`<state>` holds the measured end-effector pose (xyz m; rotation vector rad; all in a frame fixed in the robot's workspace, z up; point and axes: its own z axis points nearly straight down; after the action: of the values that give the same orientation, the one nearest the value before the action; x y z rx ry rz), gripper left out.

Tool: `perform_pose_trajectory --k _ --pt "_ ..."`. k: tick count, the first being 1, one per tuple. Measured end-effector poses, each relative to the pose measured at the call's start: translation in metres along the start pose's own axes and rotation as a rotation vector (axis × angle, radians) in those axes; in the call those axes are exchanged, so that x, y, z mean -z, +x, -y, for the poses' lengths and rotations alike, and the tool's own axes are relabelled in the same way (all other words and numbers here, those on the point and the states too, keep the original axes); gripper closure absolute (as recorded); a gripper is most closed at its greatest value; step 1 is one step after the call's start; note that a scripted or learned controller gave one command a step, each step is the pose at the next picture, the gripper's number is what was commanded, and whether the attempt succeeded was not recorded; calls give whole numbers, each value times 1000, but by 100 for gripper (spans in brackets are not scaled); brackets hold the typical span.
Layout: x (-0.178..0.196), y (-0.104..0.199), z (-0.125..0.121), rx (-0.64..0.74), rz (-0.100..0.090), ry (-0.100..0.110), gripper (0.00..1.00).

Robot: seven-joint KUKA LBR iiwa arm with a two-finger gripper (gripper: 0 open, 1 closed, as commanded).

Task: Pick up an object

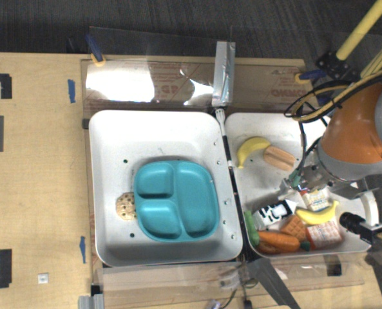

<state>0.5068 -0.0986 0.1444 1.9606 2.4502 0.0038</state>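
The right bin (268, 122) holds several toy foods. A yellow banana (252, 149) and a tan cylinder (280, 158) lie at its back. Along the front lie a carrot (279, 240), a waffle piece (294, 226), a black-and-white item (274, 212), a second banana (317, 214), a red-and-white packet (324, 234) and a green piece (250, 225). My gripper (303, 184) hangs low over the bin's right half, just above a small labelled box (315, 199) and the second banana. The wrist hides what lies between its tips.
The left bin (107, 140) carries a teal divided plate (176, 199) with a cookie (125, 205) against its left side. A metal divider (223, 76) stands behind the bins. Cables and a yellow pole (364, 24) run at the upper right.
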Motion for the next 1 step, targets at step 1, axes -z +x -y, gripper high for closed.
perform_pose_trajectory --k 1 --pt "-1 0 1 0 -1 3 0"
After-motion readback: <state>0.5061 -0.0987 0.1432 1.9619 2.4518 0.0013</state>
